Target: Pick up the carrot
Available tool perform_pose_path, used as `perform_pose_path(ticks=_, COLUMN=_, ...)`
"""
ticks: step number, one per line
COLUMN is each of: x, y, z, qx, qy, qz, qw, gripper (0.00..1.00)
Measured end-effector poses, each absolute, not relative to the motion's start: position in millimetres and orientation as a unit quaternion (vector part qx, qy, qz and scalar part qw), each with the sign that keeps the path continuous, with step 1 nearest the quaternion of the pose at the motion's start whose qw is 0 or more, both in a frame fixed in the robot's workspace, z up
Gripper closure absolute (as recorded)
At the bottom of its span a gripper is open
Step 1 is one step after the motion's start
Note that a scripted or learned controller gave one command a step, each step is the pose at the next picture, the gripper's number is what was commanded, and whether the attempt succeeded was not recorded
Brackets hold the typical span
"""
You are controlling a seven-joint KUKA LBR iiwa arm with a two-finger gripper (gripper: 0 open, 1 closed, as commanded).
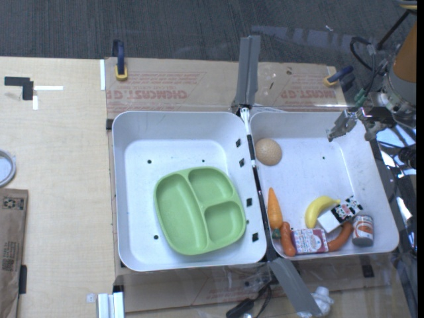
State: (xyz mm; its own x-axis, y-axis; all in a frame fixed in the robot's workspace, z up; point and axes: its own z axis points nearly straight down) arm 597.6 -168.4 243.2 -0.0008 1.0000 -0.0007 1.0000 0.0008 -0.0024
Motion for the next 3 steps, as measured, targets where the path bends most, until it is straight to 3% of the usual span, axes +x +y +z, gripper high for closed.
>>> perform_pose_path(ticks=1, x=553.1, y=-125, z=162, qx=-0.705, qy=-0.709, qz=0.0015, qw=0.002, gripper=0.0)
perform_pose_path(ticks=2, x=484.8, y=-110, z=93, qx=-0.599, qy=-0.801, qz=-0.0007, qw=-0.002, gripper=0.0)
perform_pose_path(ticks=3, x=524.9, y=-100, z=92, qx=-0.443, qy=-0.897, qz=-0.0001, qw=-0.001, gripper=0.0)
